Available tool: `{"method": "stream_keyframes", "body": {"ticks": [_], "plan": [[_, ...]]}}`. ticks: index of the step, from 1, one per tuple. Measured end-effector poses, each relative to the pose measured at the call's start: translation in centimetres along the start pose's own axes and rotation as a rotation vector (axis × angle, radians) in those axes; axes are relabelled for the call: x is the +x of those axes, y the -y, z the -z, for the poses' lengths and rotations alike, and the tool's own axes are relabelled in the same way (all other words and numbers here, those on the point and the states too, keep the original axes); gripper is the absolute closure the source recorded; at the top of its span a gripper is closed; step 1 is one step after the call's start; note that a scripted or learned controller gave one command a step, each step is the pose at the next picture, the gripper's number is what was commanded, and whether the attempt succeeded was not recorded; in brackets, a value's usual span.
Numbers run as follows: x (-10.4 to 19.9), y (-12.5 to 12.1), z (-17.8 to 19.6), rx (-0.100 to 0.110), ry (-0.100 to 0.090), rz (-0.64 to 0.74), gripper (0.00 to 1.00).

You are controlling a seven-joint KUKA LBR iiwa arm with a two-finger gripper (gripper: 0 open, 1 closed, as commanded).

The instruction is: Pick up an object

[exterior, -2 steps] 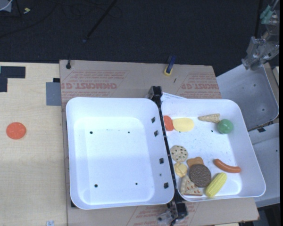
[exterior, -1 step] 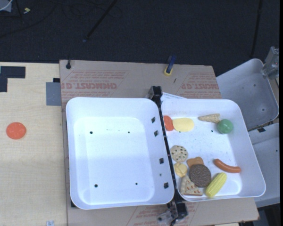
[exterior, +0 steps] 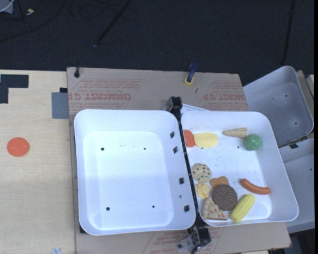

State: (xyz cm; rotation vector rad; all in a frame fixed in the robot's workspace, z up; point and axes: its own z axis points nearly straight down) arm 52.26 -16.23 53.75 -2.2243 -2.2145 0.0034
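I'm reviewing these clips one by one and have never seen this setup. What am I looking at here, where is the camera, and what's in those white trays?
This is one camera fixed above a bench, looking down at a slant. Two shallow white bins sit side by side on a cardboard sheet. The left bin shows bare white floor. The right bin holds toy food: a green ball, a yellow piece, a red piece by the divider, a tan wedge, a sausage, a corn cob, a spotted cookie, a dark round cookie and a waffle slice. The job is for a robot arm to pick one up; at this moment every piece lies loose in the bin. An orange disc lies on the wooden bench at left.
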Motion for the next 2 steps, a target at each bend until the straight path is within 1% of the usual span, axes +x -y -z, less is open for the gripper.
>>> {"method": "stream_keyframes", "body": {"ticks": [1, 2], "plan": [[-5.3, 0.7, 0.0, -0.002, 0.001, 0.001, 1.0], [-2.7, 0.6, -15.4, 0.013, -0.005, 0.002, 1.0]]}}
